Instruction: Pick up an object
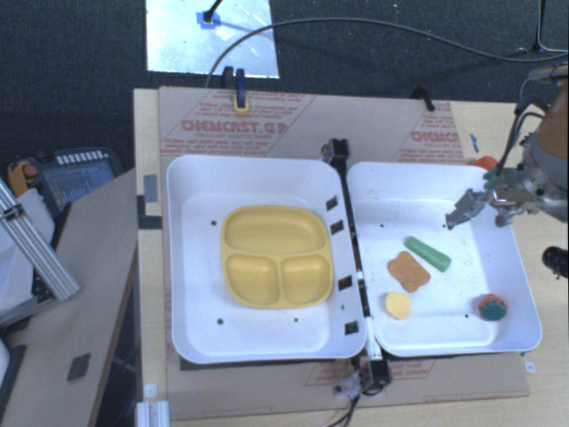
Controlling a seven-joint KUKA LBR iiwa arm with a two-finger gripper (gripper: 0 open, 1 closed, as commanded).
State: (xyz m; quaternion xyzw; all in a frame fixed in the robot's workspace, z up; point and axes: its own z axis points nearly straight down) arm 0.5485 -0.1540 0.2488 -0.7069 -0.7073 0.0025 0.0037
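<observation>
You have two white bins [267,172], one yellow divided tray [271,256], four small objects: green stick [428,253], orange piece [408,271], yellow disc [398,305], red-green ball [492,307].

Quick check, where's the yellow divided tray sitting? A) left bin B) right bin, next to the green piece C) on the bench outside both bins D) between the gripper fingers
A: the yellow divided tray lies flat in the left bin, while the green piece sits in the right bin, below the gripper.

The brown sheet [267,118] under the bins reads "CHEMCAST GP" in red, printed twice.
</observation>
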